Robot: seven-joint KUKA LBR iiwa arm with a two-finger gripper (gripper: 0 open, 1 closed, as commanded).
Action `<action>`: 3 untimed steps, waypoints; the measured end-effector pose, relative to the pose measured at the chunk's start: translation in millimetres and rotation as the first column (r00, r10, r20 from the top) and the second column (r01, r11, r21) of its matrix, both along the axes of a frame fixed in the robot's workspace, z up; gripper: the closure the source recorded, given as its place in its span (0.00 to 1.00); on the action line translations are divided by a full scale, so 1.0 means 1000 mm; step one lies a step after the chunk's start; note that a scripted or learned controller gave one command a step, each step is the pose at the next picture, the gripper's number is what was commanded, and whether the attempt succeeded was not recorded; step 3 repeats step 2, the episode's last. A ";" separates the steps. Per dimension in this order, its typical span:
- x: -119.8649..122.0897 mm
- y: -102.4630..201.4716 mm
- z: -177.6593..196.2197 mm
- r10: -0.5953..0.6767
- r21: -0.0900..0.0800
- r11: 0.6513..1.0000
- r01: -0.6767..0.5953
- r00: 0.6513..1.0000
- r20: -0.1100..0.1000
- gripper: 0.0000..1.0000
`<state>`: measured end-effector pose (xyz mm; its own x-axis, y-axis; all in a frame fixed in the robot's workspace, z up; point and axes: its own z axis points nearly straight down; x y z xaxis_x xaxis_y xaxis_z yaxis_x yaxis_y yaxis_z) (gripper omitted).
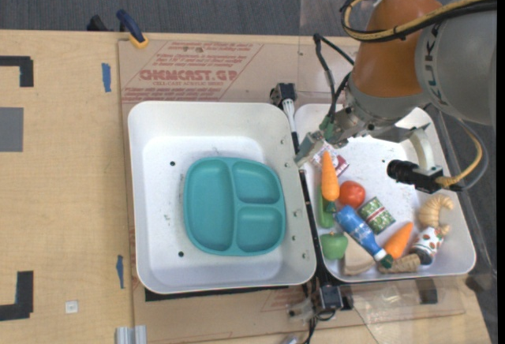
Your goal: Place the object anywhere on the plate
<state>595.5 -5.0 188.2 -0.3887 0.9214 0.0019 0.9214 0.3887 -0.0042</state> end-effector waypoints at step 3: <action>0.000 0.000 0.000 0.000 0.000 1.000 0.000 1.000 0.000 0.00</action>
